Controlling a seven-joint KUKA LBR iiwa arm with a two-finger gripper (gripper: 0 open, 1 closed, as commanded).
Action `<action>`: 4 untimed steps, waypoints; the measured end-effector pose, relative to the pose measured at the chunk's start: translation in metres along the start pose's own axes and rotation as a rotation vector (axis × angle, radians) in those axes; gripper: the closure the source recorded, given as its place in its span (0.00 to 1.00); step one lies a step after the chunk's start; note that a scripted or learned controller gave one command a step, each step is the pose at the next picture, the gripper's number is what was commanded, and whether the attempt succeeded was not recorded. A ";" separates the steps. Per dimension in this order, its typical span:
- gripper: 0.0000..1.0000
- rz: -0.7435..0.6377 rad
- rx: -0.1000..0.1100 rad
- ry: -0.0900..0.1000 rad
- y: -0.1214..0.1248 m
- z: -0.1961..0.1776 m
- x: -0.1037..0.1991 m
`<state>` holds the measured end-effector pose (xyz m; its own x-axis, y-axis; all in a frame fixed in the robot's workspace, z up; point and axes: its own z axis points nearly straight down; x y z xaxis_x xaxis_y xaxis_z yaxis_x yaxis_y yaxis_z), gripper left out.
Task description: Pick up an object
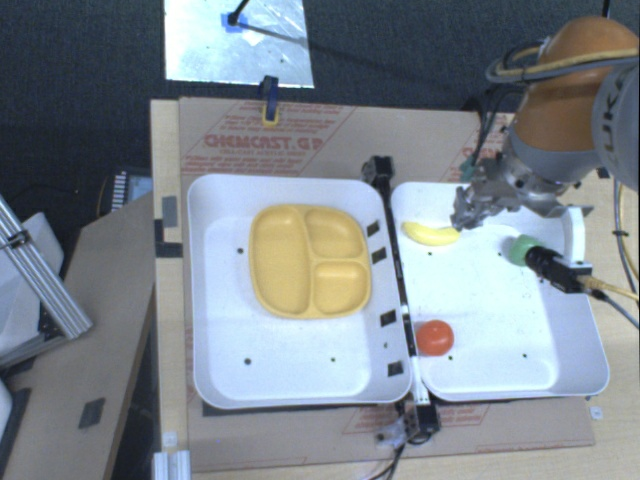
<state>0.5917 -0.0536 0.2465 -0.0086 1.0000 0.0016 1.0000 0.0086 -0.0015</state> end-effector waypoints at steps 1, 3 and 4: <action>1.00 -0.001 0.000 0.000 -0.029 0.000 0.053; 1.00 0.000 -0.001 0.000 -0.066 0.005 0.157; 0.00 0.005 -0.001 -0.001 -0.065 0.005 0.155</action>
